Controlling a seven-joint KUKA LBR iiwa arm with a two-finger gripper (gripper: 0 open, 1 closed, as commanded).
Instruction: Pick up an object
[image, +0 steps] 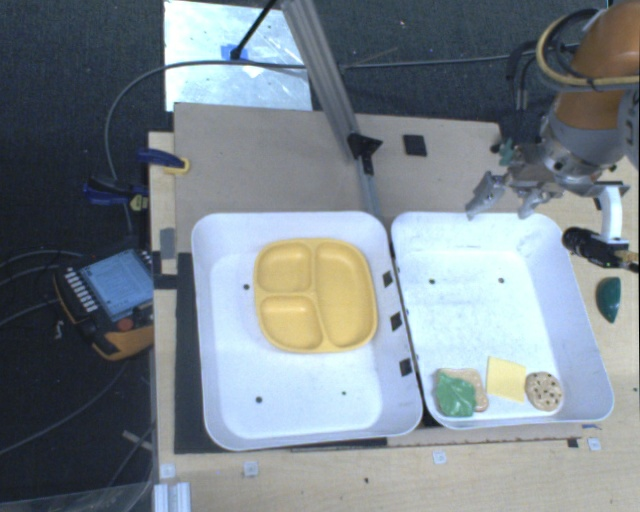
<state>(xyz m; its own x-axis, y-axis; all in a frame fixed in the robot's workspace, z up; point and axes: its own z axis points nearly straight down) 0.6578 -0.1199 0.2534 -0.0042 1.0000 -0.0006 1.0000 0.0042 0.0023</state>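
My gripper (505, 199) hangs above the far edge of the right bin (500, 300), its two fingers spread apart with nothing between them. At the near edge of that bin lie three small things in a row: a green-topped sandwich toy (458, 392), a yellow cheese slice (506, 379) and a round speckled cookie (544, 391). They are well away from the gripper, toward the camera. A yellow three-compartment plate (314, 295) sits in the left bin (230, 400).
A teal object (609, 298) lies on the bench just outside the right bin's right wall. A slanted metal pole (335, 90) rises from behind the bins. A handheld pendant (110, 300) and cables lie to the left of the bench.
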